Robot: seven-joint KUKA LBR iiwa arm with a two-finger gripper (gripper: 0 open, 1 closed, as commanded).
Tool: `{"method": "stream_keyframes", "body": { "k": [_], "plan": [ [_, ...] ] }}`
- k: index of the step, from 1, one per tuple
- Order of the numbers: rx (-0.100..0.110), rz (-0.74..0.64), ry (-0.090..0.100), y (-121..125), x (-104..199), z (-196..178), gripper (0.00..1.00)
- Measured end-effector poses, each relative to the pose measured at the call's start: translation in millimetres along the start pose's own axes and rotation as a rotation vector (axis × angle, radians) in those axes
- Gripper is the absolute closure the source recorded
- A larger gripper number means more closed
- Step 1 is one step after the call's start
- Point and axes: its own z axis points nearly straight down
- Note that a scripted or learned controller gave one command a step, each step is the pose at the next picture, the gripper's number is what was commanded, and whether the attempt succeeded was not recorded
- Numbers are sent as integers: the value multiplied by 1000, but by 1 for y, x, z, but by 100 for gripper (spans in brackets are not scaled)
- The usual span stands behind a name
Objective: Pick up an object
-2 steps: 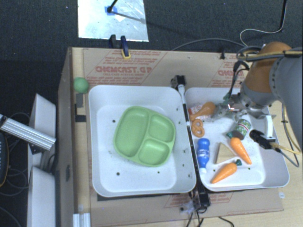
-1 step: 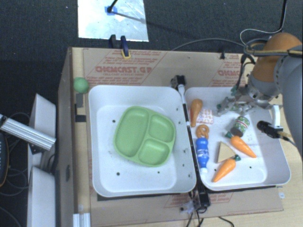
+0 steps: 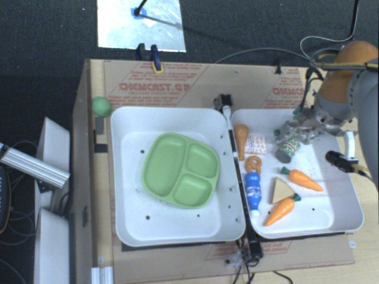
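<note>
Grey can (image 3: 288, 150) between the jaws

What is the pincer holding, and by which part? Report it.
It cannot be told. The pincer hangs right above the small grey can with a green band in the right white bin, but no grip is visible.

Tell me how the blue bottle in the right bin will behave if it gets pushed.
The blue bottle lies on its side against the bin's left wall, so it would probably roll rather than tip. It looks like a small plastic toy: likely light, stiff and somewhat slippery.
</note>
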Motion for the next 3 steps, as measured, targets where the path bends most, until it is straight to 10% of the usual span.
{"method": "stream_keyframes", "body": {
  "k": [1, 2, 3],
  "plan": [
    [-6, -5, -9, 1, -3, -12, 100],
    [-6, -6, -9, 1, -3, -12, 0],
    [-11, -4, -7, 2, -9, -2, 0]
  ]
}}
